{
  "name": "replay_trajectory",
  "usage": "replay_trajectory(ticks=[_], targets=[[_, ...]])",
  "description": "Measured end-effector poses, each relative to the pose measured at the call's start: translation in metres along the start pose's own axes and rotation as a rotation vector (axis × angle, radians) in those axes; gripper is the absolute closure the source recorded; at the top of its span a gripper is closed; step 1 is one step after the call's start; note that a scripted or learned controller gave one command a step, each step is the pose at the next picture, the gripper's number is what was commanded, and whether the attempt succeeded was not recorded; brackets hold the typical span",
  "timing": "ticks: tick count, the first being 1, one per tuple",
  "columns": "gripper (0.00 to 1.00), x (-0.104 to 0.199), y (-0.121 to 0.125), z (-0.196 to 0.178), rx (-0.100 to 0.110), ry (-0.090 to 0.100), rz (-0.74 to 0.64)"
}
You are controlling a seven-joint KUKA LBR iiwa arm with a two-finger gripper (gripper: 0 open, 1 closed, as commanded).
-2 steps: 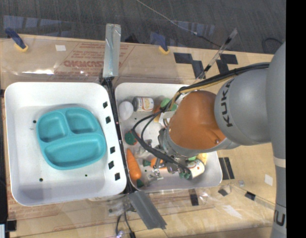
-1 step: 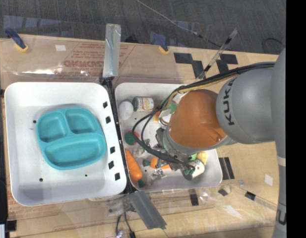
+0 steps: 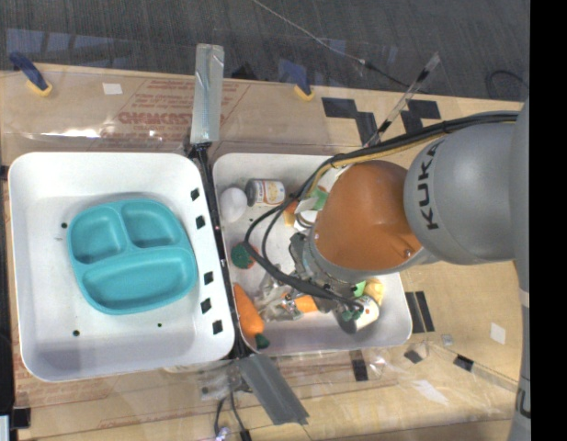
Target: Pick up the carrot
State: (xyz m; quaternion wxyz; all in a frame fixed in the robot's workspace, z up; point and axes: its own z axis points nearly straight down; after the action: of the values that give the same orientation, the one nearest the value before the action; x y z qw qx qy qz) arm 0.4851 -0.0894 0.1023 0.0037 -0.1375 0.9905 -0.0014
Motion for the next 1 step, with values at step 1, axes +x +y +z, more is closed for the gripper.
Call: replay_trajectory(ticks=[1], targets=[[1.0,-0.0187,0.0068,-0.1149,0.001,-0.004,-0.123]])
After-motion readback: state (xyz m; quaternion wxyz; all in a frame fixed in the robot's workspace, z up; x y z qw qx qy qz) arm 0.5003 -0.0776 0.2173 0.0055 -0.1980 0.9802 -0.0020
